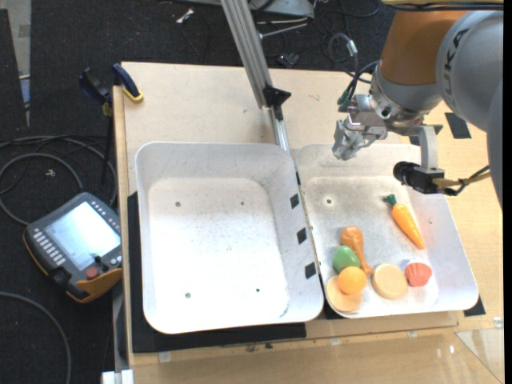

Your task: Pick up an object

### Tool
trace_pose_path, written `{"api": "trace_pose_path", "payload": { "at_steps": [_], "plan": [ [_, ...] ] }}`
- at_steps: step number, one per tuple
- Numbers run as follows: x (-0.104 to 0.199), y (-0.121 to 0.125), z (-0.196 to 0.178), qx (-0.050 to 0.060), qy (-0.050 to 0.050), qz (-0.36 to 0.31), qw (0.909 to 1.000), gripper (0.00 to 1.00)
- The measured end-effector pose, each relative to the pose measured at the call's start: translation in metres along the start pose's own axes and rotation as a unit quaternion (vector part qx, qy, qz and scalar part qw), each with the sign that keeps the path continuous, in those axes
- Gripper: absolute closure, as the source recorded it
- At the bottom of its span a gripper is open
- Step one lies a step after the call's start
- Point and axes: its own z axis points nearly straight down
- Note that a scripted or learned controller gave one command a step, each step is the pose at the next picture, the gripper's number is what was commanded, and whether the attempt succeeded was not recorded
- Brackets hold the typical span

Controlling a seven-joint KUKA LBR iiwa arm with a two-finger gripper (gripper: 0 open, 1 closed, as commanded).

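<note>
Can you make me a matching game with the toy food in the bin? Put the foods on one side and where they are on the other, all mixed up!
Things:
1. carrot
2. green toy
3. red toy
4. gripper

Places:
A. near corner of the right bin, rightmost in the front row
B. above the right bin's far edge
C. alone, nearer the bin's right wall
D. touching the orange ball

Pairs: 1-C, 2-D, 3-A, 4-B

No legible text, labels, brands or numbers anywhere; faint lettering on grey arm (480, 54) too cropped to read.
</note>
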Motion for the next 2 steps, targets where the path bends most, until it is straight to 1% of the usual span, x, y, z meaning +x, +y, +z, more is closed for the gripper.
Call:
{"api": "trace_pose_path", "payload": {
  "at_steps": [1, 2],
  "plan": [
    [0.049, -0.003, 0.013, 0.001, 0.0, 0.0, 1.0, 1.0],
    [0.102, -0.01, 0.023, 0.001, 0.0, 0.0, 1.0, 1.0]
  ]
}}
